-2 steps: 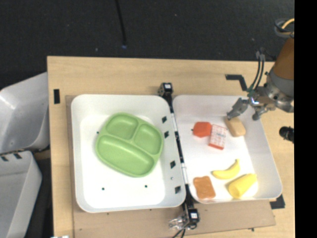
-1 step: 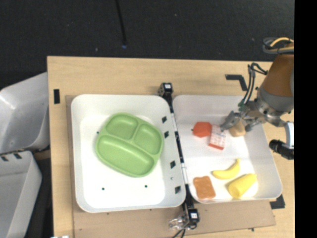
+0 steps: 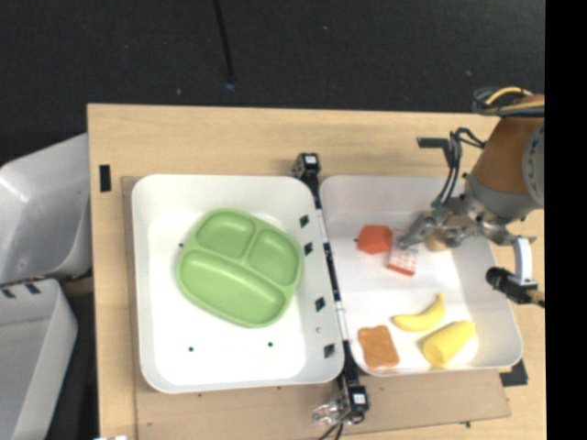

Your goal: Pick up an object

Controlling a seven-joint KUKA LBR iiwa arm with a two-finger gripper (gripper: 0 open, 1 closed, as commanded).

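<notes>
The right bin holds several objects. A red-orange lump lies near its left side, with a small white and red packet just to its right. Along the front lie a banana, a yellow block and an orange block. My gripper reaches in from the right and hangs low over the bin, right beside the red-orange lump and just above the packet. I see nothing held in it.
A green divided plate lies in the left bin. A ridge with black clips separates the two bins. The arm's orange band and its cables stand over the right bin's far right corner.
</notes>
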